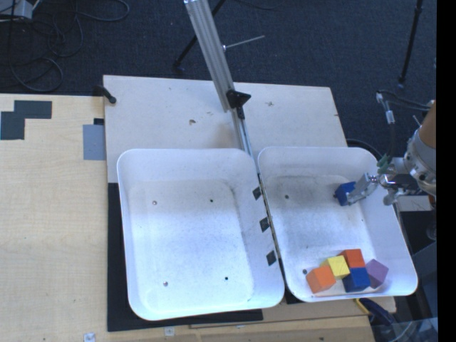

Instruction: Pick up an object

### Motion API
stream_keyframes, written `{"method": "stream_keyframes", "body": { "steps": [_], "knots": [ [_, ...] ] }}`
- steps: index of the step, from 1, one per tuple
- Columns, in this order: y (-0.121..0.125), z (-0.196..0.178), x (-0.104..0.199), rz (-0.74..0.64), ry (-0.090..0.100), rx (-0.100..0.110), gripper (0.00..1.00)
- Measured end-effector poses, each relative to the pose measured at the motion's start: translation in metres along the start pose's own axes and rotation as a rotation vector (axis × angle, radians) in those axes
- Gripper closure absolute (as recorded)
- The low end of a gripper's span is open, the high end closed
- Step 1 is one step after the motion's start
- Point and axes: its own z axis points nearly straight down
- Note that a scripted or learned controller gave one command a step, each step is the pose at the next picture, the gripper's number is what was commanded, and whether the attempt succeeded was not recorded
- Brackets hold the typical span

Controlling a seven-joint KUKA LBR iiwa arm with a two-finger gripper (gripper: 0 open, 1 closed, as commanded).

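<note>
A small blue object (pixel 345 193) lies in the upper right part of the right bin (pixel 313 169), close to its far right wall. My gripper (pixel 370 187) reaches in over that wall from the right, and its metal tip touches or nearly touches the blue object's right side. Whether the object is gripped is unclear. A cluster of blocks sits in the bin's near right corner: an orange block (pixel 320 278), a yellow block (pixel 338 266), a red-orange block (pixel 353 257), a blue block (pixel 356 280) and a purple block (pixel 377 271).
The left bin (pixel 185 226) stands beside the right one, with black clips (pixel 264 224) along the shared rim. A slanted aluminium rail (pixel 214 55) rises behind the bins. Cables and a stand lie on the dark floor beyond.
</note>
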Motion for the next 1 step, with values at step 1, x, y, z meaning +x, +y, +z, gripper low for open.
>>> {"method": "stream_keyframes", "body": {
  "steps": [1],
  "knots": [
    [0.0602,0.1461,-0.0158,-0.004,0.001,-0.003,0.0]
  ]
}}
